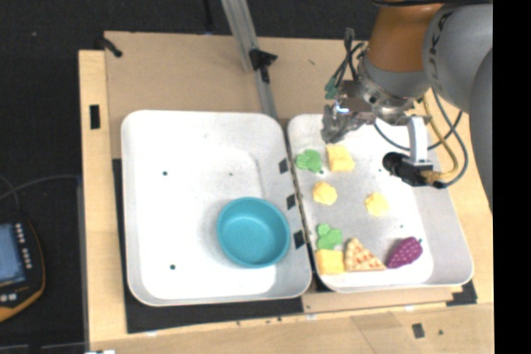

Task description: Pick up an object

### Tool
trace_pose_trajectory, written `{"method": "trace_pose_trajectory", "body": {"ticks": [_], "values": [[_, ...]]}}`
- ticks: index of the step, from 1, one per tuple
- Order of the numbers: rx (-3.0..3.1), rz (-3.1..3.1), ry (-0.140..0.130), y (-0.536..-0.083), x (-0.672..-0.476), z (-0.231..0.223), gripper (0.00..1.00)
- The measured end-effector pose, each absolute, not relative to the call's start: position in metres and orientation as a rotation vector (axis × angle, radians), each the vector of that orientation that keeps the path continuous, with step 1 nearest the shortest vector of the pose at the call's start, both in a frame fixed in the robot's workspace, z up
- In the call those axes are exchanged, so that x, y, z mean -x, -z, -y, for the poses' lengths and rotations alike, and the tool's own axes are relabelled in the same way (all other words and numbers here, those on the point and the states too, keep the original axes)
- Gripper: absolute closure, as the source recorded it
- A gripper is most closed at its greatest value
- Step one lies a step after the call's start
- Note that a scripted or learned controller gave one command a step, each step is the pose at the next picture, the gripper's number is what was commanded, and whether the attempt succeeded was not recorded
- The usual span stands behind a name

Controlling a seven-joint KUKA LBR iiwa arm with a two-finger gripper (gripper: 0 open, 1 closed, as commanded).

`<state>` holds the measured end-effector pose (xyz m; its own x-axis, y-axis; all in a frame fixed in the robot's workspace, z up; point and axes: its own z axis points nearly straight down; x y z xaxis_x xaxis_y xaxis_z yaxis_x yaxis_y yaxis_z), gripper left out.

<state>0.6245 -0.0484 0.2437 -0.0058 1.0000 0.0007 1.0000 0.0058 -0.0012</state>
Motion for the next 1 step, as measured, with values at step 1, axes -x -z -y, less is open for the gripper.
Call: {"method": "trace_pose_trajectory", "body": {"ticks": [1], "values": [[2.214, 2.231, 0.005, -0.2535, -0.6233, -0.001, 1.0]]}}
